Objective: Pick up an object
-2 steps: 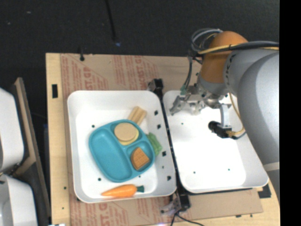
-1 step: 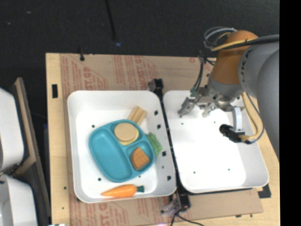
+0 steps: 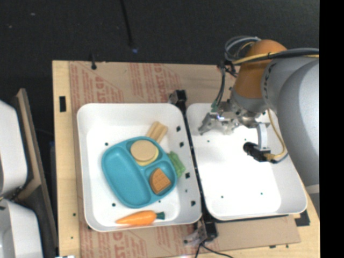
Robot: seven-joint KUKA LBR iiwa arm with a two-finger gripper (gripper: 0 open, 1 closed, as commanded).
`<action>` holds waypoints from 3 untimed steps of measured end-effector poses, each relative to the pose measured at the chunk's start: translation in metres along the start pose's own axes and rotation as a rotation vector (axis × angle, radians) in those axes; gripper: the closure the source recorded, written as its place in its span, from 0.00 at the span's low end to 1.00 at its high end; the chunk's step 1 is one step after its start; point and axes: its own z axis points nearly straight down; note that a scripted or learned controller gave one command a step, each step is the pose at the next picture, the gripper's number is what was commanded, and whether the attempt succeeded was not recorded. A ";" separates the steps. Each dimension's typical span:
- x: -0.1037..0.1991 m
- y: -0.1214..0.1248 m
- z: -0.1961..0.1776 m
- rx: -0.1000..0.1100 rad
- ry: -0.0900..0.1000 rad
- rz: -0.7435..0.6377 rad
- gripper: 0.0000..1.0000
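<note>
The carrot [image 3: 141, 217] at the lower edge of the left bin [image 3: 91, 128], lower centre of frame, looks light, rigid and smooth, best pinched across its thick middle, while the gripper [image 3: 215, 123] hangs over the right bin [image 3: 279, 198], its opening impossible to judge, holding nothing visible.

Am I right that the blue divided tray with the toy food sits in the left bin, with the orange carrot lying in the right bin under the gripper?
Not quite. The blue divided tray is in the left bin, but the carrot lies there too, near that bin's front edge, not in the right bin. The gripper hangs over the right bin's back corner. The camera view shows this.
</note>
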 end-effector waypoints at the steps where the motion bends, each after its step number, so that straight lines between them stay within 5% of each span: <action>1: 0.003 -0.028 -0.002 -0.003 0.000 0.001 0.00; 2: 0.011 -0.071 -0.054 -0.007 0.000 0.001 0.00; 3: 0.016 -0.064 -0.036 -0.002 0.000 0.000 0.00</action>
